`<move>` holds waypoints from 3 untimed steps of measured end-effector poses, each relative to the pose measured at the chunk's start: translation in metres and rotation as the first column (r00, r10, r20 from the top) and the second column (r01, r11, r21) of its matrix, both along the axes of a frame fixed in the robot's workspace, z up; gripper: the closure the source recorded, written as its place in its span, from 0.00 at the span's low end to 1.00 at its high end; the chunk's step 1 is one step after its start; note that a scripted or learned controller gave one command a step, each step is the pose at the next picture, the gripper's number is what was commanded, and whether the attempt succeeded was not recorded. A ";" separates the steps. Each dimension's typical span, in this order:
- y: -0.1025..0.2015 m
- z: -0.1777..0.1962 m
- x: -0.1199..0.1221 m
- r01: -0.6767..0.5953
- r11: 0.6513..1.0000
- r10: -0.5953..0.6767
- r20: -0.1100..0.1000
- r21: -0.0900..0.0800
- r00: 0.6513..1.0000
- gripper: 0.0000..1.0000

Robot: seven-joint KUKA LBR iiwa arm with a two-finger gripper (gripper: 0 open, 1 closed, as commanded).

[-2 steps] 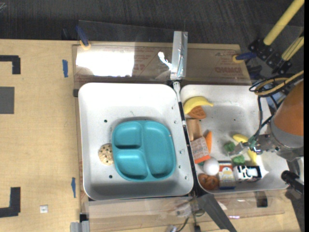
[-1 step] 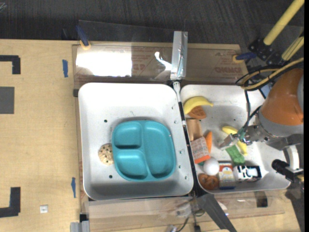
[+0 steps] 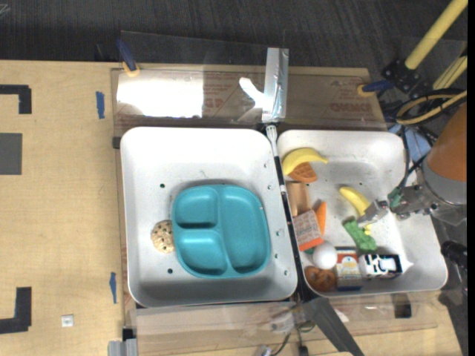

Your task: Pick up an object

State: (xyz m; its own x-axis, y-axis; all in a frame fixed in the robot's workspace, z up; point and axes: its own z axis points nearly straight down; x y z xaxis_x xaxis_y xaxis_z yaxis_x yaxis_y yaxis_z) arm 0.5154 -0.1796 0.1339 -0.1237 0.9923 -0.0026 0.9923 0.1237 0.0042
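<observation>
My gripper point(image 3: 377, 211) reaches in from the right and hangs low over the right bin point(image 3: 386, 148). It sits just right of a small yellow banana point(image 3: 352, 198) and just above a green leafy toy point(image 3: 361, 236). No object shows up held in it. Also in this bin lie a larger banana point(image 3: 304, 156), an orange piece point(image 3: 303, 173), a wooden cylinder point(image 3: 297, 196), an orange carrot point(image 3: 321, 218), a red packet point(image 3: 307, 231), a white egg point(image 3: 324, 256), a brown cookie point(image 3: 320, 277), a small box point(image 3: 348, 266) and a black-and-white carton point(image 3: 381, 264).
The left bin point(image 3: 148, 154) holds a teal divided plate point(image 3: 220, 229) with a speckled cookie point(image 3: 162, 236) beside its left edge. A clear plastic sheet and a taped upright strip point(image 3: 275, 84) stand behind the bins. Cables and a yellow pole point(image 3: 438, 24) crowd the upper right.
</observation>
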 end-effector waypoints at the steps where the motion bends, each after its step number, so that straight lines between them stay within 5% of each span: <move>1: 0.013 -0.047 0.040 -0.283 0.959 0.283 0.000 -0.001 0.959 0.00; 2: 0.013 -0.035 0.042 -0.282 0.959 0.282 0.008 -0.004 0.959 1.00; 3: 0.097 0.055 0.089 -0.349 0.937 0.349 0.006 0.000 0.937 1.00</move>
State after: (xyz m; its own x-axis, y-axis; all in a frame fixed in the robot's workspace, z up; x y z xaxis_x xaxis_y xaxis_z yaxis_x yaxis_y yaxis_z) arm 0.6045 -0.0824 0.1891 -0.4620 0.8869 -0.0037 0.8868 0.4620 0.0104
